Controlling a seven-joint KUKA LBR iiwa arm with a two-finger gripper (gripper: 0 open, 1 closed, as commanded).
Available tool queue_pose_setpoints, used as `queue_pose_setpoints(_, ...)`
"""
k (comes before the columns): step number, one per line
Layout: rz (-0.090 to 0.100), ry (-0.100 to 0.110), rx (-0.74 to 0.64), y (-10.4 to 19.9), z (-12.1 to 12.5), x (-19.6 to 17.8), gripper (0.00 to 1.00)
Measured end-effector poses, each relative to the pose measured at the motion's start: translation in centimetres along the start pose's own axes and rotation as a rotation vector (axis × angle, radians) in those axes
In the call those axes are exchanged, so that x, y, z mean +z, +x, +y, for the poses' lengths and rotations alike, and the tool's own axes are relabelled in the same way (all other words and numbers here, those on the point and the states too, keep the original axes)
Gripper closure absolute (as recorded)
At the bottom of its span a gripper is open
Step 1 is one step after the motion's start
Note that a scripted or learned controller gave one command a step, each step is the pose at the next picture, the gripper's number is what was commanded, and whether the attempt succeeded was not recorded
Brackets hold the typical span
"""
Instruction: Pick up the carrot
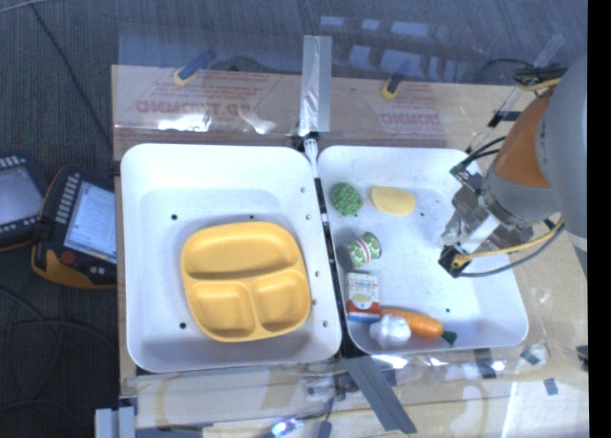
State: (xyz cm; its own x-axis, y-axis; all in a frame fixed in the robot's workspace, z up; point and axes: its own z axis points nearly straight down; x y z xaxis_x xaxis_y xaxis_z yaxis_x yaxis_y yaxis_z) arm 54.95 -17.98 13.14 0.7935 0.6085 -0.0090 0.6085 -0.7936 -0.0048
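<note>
Where bins (143, 236) number two, one carrot (416, 323)

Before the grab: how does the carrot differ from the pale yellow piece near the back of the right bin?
The carrot is orange, long and tapered; the yellow piece is pale, short and rounded. The carrot lies at the bin's front edge against a white item; the yellow piece sits apart, farther back. Both lie in the right bin.

Red printed lettering on cardboard sheet (205, 102) behind bins, upside down from this angle (too blurred to read). Small carton (362, 293) in right bin (496, 317) carries label print, illegible.
</note>
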Motion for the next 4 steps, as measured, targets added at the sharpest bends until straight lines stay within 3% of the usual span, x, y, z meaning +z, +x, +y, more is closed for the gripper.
queue_pose_setpoints(1,0.001,-0.003,0.325,4.3,6.3,-7.0,1.0)
queue_pose_setpoints(2,0.014,-0.006,0.355,8.1,-4.5,4.1,1.0)
queue_pose_setpoints(3,0.001,-0.003,0.442,3.7,-0.2,-10.9,1.0)
queue_pose_setpoints(4,-0.001,0.001,0.453,-3.9,1.6,-5.5,1.0)
